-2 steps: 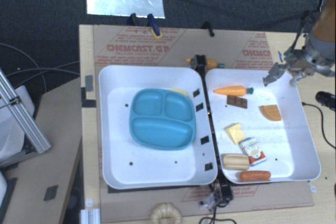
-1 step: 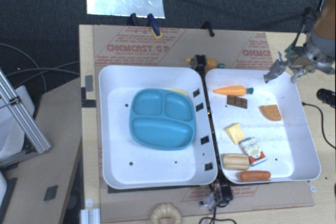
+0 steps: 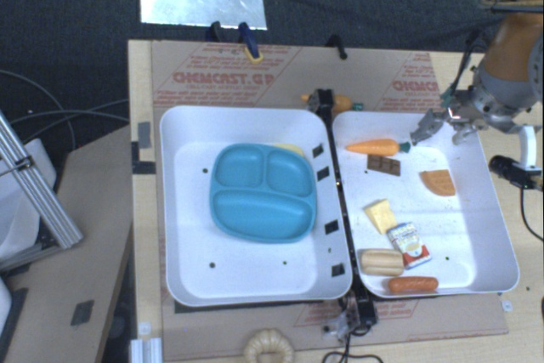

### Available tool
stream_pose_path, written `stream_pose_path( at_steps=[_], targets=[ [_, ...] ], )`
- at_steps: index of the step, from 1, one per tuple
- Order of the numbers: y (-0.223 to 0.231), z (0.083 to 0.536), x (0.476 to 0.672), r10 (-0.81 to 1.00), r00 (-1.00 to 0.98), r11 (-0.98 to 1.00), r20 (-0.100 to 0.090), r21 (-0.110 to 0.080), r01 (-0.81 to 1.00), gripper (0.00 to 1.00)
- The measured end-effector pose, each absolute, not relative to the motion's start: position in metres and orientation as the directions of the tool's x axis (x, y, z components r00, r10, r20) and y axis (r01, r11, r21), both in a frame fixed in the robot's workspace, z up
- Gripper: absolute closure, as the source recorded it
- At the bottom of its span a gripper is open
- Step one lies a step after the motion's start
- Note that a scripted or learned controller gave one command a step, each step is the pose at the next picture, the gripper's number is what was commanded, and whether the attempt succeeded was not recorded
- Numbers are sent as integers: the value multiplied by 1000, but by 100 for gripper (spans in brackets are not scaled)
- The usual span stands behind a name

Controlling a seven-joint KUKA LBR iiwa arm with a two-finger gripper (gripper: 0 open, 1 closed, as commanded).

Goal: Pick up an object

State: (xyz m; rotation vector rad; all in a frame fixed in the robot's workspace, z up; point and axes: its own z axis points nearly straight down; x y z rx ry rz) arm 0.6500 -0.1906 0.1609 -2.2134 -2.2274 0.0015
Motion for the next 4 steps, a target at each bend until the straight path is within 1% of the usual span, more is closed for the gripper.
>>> stream_pose_path(
  at_steps=[1, 2, 3, 4],
  targets=[
    [-199, 115, 652, 1000, -2, 2, -1, -1, 1000, 0],
    [-198, 83, 652, 1000, -5, 5, -1, 0, 1000, 0],
    [-198, 97, 654, 1000, -7, 7, -3, 7, 1000, 100],
    [-199, 163, 659, 1000, -5, 5, -2, 9, 1000, 100]
  ],
)
